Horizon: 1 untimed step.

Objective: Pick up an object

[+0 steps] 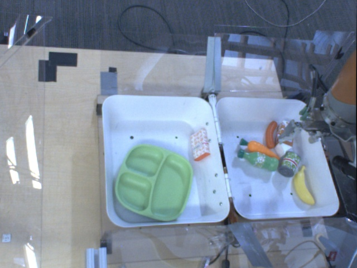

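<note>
Gripper (301,128), grip state unclear, above right bin's clutter; banana (303,186), lower right: light, smooth, best pinched mid-body.

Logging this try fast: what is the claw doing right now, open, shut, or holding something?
Claw: cannot be told; it sits low over the right bin, next to the hot dog and small can.

Fixed overhead slant over both bins (167,102)
</note>
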Tool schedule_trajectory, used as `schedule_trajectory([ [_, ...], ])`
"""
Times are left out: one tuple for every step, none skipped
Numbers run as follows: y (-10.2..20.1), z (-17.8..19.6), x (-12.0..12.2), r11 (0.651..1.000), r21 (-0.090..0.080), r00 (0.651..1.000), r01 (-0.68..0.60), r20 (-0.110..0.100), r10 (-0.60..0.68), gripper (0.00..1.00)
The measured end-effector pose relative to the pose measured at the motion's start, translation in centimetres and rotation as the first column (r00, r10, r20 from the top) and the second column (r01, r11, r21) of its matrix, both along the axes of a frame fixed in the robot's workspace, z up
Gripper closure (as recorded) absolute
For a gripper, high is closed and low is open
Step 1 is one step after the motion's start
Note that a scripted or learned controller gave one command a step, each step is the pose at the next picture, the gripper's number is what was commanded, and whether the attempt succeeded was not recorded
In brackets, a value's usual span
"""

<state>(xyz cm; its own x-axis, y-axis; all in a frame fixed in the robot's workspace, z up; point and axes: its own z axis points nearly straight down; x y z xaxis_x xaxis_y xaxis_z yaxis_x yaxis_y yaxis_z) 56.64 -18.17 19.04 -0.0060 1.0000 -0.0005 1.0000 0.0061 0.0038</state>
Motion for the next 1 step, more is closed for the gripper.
schedule_trajectory([
  [1.27, -10.15, 1.97, 1.000, -0.003, 1.000, -0.018, 0.007, 0.018, 0.00],
])
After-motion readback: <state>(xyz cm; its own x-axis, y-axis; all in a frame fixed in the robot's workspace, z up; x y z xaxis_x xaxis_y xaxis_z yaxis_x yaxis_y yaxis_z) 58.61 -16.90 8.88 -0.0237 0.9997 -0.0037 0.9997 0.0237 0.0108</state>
